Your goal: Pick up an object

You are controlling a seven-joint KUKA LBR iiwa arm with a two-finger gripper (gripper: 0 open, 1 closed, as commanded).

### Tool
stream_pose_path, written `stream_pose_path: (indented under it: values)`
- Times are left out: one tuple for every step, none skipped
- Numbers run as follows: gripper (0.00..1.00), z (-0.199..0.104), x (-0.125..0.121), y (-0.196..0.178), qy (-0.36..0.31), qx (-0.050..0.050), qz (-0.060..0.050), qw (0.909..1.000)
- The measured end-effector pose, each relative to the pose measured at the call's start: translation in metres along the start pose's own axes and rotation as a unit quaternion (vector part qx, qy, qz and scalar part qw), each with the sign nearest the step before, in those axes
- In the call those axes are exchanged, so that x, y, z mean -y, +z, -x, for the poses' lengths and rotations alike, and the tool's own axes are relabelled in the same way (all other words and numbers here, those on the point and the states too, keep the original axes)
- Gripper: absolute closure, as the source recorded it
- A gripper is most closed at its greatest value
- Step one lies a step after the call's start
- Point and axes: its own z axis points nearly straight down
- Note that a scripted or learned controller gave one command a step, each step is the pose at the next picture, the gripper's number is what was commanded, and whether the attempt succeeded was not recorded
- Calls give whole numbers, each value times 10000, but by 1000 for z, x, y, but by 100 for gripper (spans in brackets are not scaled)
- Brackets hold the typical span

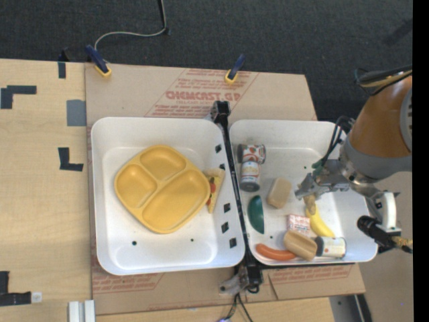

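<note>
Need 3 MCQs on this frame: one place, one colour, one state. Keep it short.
1. Where is the yellow divided plate?
A. left bin
B. right bin
C. on the cardboard

2. What colour is the long fruit beside the gripper?
A. red
B. yellow
C. blue

3. How does the can sit?
A. upright
B. on its side
C. stacked on the plate

Key:
1 A, it fills much of the left bin.
2 B, the banana is yellow.
3 B, its label side faces up in the right bin.
</note>
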Motion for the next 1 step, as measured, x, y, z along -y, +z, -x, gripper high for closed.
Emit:
stream_pose_path:
  values:
    - [100,-43,23,-49,3,4,2,10000]
